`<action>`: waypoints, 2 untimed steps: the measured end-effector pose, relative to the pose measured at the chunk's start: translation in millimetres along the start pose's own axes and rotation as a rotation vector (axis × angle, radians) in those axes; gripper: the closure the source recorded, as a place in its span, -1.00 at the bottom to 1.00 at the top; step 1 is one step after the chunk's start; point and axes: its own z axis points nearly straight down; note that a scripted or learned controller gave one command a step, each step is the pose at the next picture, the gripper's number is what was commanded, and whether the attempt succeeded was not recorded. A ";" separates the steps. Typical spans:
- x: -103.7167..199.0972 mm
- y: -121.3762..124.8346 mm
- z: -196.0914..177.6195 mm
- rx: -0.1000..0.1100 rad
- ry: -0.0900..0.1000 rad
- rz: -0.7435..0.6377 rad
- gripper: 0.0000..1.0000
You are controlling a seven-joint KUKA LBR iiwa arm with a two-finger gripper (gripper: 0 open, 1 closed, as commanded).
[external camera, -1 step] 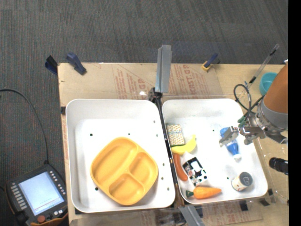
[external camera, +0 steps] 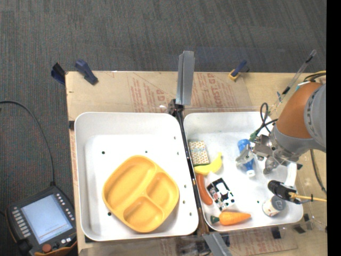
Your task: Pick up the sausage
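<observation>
The sausage (external camera: 203,190) is a thin red-orange link lying along the left wall of the right bin (external camera: 234,122), just below the yellow banana (external camera: 208,166). My gripper (external camera: 258,161) hovers in the right half of that bin, well to the right of the sausage. Its fingers (external camera: 269,165) stand open with nothing between them. A small blue object (external camera: 245,162) sits against the left finger.
Around the sausage are a checkered packet (external camera: 198,152), a black-and-white card (external camera: 220,192) and an orange carrot (external camera: 234,217). A round grey-white object (external camera: 273,207) lies at the bin's lower right. The left bin (external camera: 90,127) holds a yellow divided plate (external camera: 141,193).
</observation>
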 end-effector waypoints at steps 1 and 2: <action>-0.1 -1.0 -4.9 0.009 0.000 -0.002 1.00; 63.8 36.6 1.7 0.008 -0.005 0.231 1.00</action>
